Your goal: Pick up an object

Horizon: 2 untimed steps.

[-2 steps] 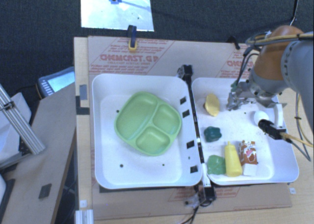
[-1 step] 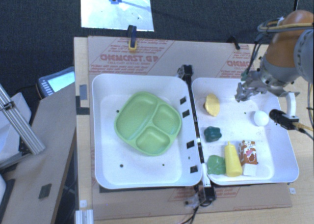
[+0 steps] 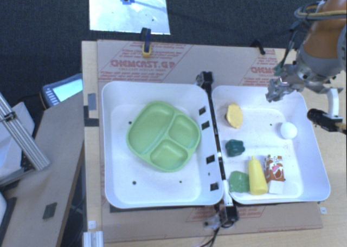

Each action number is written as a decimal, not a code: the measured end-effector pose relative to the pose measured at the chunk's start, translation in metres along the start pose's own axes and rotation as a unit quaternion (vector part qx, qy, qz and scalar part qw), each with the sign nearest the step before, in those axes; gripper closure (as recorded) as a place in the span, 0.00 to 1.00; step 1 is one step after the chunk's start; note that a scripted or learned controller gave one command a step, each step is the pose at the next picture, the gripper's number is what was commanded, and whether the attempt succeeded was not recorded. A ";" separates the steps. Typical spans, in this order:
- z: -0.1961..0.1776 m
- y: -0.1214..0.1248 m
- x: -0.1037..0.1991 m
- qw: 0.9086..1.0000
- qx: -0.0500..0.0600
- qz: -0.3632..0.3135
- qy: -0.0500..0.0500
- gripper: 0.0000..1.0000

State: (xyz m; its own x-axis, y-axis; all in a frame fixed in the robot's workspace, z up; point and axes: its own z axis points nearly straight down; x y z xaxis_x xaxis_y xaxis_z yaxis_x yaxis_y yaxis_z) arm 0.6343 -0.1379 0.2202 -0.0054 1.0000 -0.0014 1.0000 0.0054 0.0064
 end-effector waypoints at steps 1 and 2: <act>-0.045 0.002 0.000 1.000 0.000 0.000 0.000 1.00; -0.030 -0.004 0.051 1.000 0.003 -0.001 0.001 1.00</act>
State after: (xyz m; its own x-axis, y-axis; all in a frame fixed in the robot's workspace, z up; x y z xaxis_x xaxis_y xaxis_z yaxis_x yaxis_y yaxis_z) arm 0.6295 -0.0873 0.2502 -0.0078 1.0000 0.0004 1.0000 0.0078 0.0004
